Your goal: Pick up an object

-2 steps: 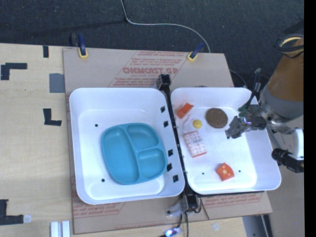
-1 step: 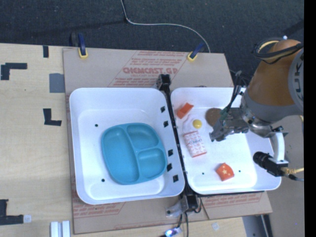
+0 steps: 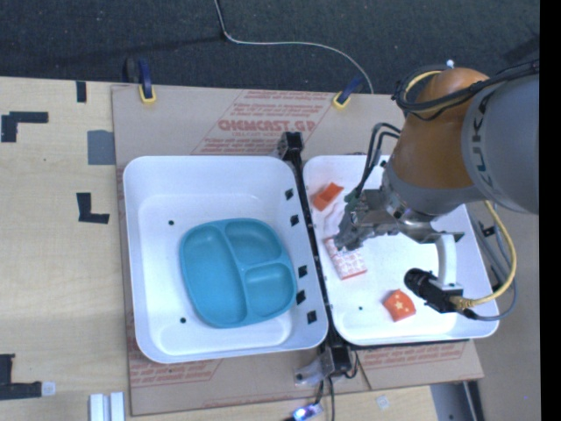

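End effector point(image 3: 353, 232) is down in the right bin point(image 3: 456, 318), near that bin's left wall, tip just above or touching the pink-and-white patterned packet point(image 3: 347, 260); can't tell if fingers are apart or together, dark mechanism blocks the tips; can't tell whether the packet is actually between them; packet lies flat on the bin floor, tilted, lower-left of bin centre; orange block point(image 3: 327, 196) sits further up the same bin, just beside the left wall, apart from the end effector; second orange-red block point(image 3: 399, 304) lies toward the bin's front, well apart from the packet, just beside a black cylindrical fitting point(image 3: 427, 288) on the arm's cabling; orange band point(image 3: 434, 143) and grey arm body point(image 3: 513, 139) hang over the right bin's upper half, covering its back right corner; left bin point(image 3: 145, 191) holds a blue divided plate point(image 3: 238, 271), three compartments, lying flat around the middle and front; both bins touch along a black clip strip point(image 3: 302, 235); they sit on a brown cardboard sheet point(image 3: 263, 125) on the bench point(image 3: 53, 261); blue-yellow clamps point(image 3: 145, 90) at the sheet's back edge; white cable point(image 3: 289, 46) runs over the dark floor behind.
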Robot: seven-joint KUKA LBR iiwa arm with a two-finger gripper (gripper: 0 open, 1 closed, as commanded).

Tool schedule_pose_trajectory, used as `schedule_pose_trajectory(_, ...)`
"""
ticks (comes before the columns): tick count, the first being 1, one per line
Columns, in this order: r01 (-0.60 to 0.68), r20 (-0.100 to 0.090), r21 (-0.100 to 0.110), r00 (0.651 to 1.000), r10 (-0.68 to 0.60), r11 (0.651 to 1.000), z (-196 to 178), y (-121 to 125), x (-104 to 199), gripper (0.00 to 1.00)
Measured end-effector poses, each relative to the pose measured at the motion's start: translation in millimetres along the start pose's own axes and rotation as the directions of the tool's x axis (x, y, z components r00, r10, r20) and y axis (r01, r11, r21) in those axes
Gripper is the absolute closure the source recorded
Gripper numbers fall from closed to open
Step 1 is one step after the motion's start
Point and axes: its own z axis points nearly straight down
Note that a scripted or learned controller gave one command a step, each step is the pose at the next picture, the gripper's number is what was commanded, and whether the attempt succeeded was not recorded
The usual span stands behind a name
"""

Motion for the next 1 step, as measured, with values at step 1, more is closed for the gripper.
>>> schedule_pose_trajectory(1, -0.002, 0.001, 0.001, 1.0, 0.002, 1.0, 12.4, 1.0, 49.5, 1.0)
